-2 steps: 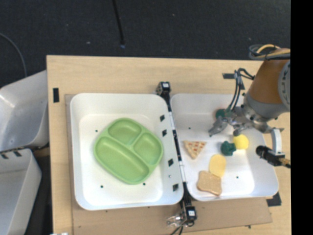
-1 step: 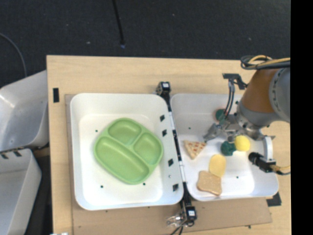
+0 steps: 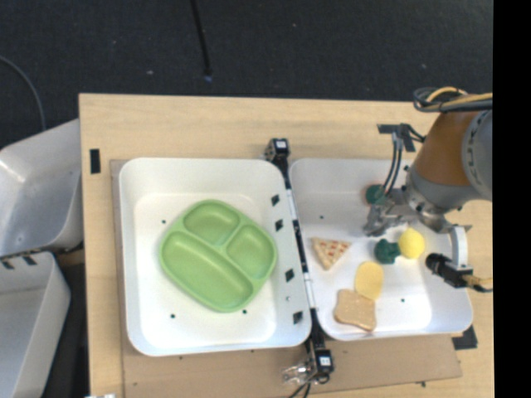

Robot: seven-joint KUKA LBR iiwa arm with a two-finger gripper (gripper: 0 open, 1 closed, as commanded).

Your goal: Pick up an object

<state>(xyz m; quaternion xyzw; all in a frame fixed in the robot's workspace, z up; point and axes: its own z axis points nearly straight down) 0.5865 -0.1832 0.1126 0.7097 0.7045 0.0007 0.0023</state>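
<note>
We saw the arm (image 3: pixel 444 160) reaching in over the right bin (image 3: pixel 332 181) on the counter (image 3: pixel 182 127), its claw (image 3: pixel 383 220) low near the bin floor; we could not tell its state. Just beside it lay a dark green piece (image 3: pixel 385 251) touching a yellow lemon (image 3: pixel 411 243). Nearby were a pizza slice (image 3: pixel 330 252), a yellow chip (image 3: pixel 370 280) and toast (image 3: pixel 356 311). A green divided plate (image 3: pixel 217 255) sat in the left bin (image 3: pixel 137 305).

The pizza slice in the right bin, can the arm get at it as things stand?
Probably yes. The pizza slice lies flat on bare bin floor with nothing on top of it, and the gripper hangs just to its right.
</note>
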